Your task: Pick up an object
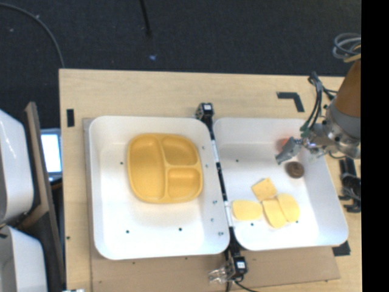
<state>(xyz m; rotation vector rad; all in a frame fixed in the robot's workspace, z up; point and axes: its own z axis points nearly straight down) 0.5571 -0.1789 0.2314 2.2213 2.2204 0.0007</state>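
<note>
The right bin (316, 224) holds several pale yellow flat pieces (265, 189) in its lower half, one squarish and the others rounder (289, 208). A small brown round object (295, 170) lies above them, and a small red object (283, 143) sits near the bin's upper middle. My gripper (293, 151) reaches in from the right and hangs between the red object and the brown one, partly covering the red one. Nothing shows in its grasp.
The left bin (109, 224) bears a yellow divided plate (164, 167). A black divider with clamps (214, 163) runs between the bins. The arm's orange band (349, 96) and cables stand over the right bin's upper right corner. A white device (15, 163) sits at the far left.
</note>
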